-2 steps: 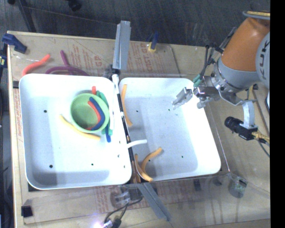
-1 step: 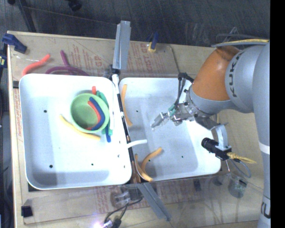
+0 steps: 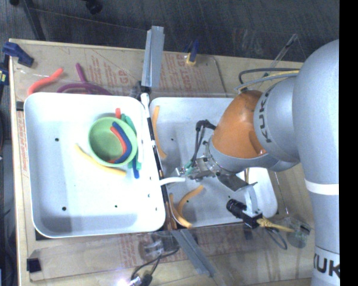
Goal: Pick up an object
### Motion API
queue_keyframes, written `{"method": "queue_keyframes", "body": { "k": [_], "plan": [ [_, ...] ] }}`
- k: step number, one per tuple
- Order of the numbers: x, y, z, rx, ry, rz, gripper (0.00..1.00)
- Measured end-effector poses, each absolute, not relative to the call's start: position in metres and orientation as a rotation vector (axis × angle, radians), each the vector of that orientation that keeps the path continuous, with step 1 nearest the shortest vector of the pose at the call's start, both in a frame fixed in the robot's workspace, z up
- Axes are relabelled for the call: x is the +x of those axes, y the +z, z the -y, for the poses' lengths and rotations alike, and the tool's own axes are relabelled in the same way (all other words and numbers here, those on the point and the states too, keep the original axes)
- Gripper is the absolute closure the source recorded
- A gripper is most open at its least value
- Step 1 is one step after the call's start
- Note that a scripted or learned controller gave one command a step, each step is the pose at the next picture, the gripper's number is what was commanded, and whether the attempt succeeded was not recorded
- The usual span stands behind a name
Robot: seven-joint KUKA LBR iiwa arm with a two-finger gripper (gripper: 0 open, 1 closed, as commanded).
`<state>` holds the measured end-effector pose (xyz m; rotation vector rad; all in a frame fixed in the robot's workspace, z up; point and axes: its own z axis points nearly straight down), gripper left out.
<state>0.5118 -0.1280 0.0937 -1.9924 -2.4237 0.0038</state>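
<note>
My gripper (image 3: 187, 171) is low in the right bin (image 3: 179, 113), near its left wall, with the orange-banded wrist above it. Just below the gripper lies a tan curved strip (image 3: 193, 192), and another curved tan strip (image 3: 178, 210) rests by the bin's front left corner. A third thin tan strip (image 3: 157, 137) lies along the left wall. I cannot see anything held in the gripper.
The left bin (image 3: 59, 189) holds a green bowl (image 3: 107, 140) with a red piece (image 3: 117, 131) and a blue piece (image 3: 129, 143) in it, and a yellow strip (image 3: 101, 161) under its edge. Clamps and cables lie on the bench behind the bins.
</note>
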Motion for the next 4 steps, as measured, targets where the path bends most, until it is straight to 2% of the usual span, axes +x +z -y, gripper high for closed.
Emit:
{"method": "queue_keyframes", "body": {
  "k": [1, 2, 3, 4],
  "plan": [
    [0.476, 0.119, 0.14, -2.205, 0.003, 2.229, 0.0],
    [0.511, 0.091, 0.145, -2.328, 0.004, 2.106, 0.0],
    [0.477, 0.092, 0.141, -2.186, 0.0, 2.253, 0.0],
    [0.479, 0.103, 0.142, -2.181, -0.001, 2.26, 1.0]
  ]
}}
